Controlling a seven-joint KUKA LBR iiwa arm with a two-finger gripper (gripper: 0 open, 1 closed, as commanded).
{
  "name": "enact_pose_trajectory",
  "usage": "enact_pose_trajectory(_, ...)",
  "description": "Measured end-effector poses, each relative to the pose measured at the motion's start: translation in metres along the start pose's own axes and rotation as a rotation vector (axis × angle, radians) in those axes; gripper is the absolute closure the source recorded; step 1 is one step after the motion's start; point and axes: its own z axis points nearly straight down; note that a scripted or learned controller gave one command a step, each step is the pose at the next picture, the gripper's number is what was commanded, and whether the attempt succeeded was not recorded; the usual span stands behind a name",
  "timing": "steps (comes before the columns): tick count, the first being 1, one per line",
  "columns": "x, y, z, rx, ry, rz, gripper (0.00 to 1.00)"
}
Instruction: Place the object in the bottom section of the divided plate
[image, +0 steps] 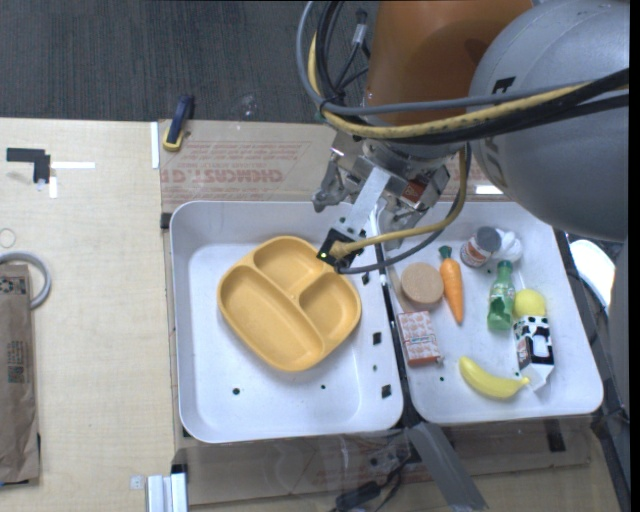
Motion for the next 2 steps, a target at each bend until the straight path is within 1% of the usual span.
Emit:
enact_pose_trajectory(1,0.000,0.000,0.000,0.000,0.000,0.000,0.00)
enact_pose_trajectory(2,-0.046,0.027,-0.049,-0.001,0.001,-0.133,0.00)
